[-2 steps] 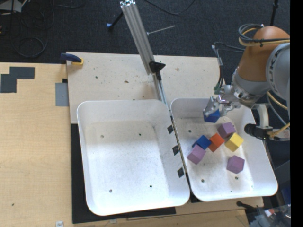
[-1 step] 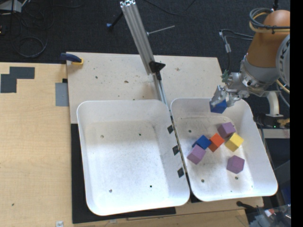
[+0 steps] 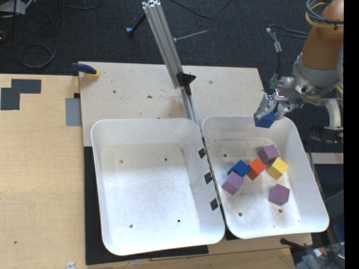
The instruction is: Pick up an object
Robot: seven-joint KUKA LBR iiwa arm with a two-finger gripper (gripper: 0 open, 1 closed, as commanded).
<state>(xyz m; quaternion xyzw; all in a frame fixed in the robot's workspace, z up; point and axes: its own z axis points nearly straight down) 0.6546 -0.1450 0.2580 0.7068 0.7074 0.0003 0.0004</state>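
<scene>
2 white bins side by side — landmark is the right bin (image 3: 314, 217). Gripper (image 3: 268, 115) hangs over its far rim, fingers clamped on a blue cube (image 3: 265, 120) lifted off the floor. Inside the right bin: 3 purple cubes (image 3: 279, 194), 1 blue block (image 3: 240, 168), 1 orange cube (image 3: 256, 167), 1 yellow cube (image 3: 277, 167) — clustered mid-bin. Left bin (image 3: 106, 206) sits beside it.

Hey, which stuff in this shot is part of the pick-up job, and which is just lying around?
Job things:
- tool, shut on blue block
- right bin with blue cube, orange cube, yellow cube and three purple cubes

Lying about:
- left bin
- metal rail
- clamp
- floor cables
</scene>
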